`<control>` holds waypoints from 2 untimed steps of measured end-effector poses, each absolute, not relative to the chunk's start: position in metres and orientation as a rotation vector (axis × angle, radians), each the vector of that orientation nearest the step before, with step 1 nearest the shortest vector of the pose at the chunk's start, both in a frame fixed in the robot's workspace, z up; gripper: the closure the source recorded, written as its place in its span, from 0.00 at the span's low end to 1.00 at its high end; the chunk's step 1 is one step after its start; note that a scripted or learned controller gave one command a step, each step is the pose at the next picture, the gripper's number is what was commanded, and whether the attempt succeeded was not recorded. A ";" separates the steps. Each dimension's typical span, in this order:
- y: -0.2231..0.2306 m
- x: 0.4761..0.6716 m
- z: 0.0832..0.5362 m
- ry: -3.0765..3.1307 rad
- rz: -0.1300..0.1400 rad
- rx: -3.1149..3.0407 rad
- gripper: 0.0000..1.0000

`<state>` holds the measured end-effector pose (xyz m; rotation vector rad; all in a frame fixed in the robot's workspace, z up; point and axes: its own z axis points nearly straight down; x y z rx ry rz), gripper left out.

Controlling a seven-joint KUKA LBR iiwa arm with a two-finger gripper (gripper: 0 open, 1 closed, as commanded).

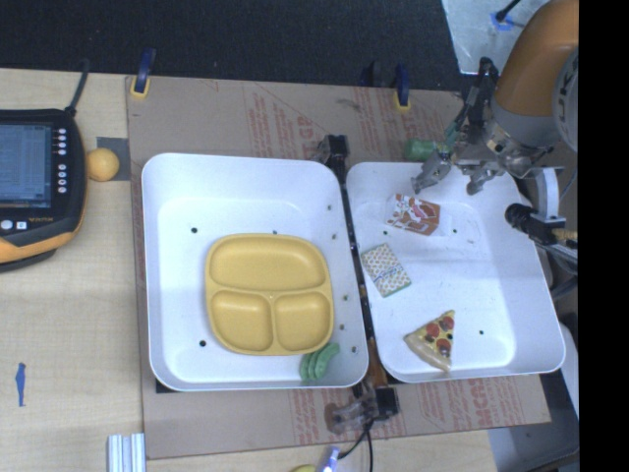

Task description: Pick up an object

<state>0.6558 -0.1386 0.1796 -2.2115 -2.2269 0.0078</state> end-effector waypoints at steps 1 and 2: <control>-0.126 0.661 0.111 -2.232 -0.015 -2.225 0.00; -0.115 0.658 0.095 -2.228 -0.004 -2.218 0.00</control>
